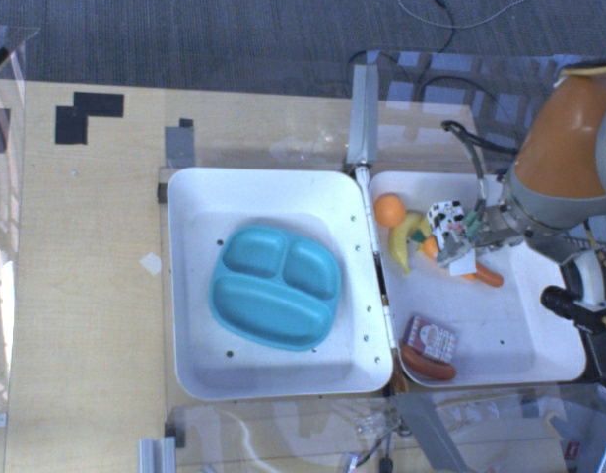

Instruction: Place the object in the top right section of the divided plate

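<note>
The claw (pixel 467 247) hung low in the right bin (pixel 539 358), at the end of the grey arm (pixel 569 156) with its orange band, which came in from the right. Whether it was wide or narrow could not be told, since the wrist and its fittings hid the tips. Just beneath and beside it lay a small black-and-white toy (pixel 444 216) and a carrot (pixel 483 277), the carrot's orange tip showing to the claw's right. To the left of these lay a yellow banana (pixel 405 238), touching an orange ball (pixel 388 210) near the bin's upper left corner. At the near edge of that bin sat a dark red packet (pixel 430 339) with a pale label too small to read, and against it a sausage (pixel 428 366).

The left bin (pixel 199 363) held one blue divided plate (pixel 276 286), three sections in all: two small ones at the far side and one long one at the near side. Its top right section (pixel 312 267) held nothing, well apart from the claw.

There were two white bins, side by side, on a pale wooden desk (pixel 86 294). Two black patches (pixel 88 114) marked the desk's far left. Beyond the desk ran dark grey carpet (pixel 184 23), with a thin cable (pixel 460 13) looping over it.
</note>
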Motion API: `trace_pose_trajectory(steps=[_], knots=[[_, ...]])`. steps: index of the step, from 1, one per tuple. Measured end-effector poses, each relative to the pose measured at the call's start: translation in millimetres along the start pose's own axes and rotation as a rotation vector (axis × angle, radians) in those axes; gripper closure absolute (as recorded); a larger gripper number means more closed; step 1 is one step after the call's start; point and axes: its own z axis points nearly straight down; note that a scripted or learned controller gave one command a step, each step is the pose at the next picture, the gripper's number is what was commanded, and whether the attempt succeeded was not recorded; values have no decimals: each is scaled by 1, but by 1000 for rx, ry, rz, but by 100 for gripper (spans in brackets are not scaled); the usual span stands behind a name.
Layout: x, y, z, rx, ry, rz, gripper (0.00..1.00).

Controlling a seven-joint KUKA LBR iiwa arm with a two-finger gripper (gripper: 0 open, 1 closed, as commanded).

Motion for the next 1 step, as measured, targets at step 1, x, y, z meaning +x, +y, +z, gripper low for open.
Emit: trace_pose_trajectory(steps=[1], knots=[[61, -15, 0, -1, 1, -179, 100]])
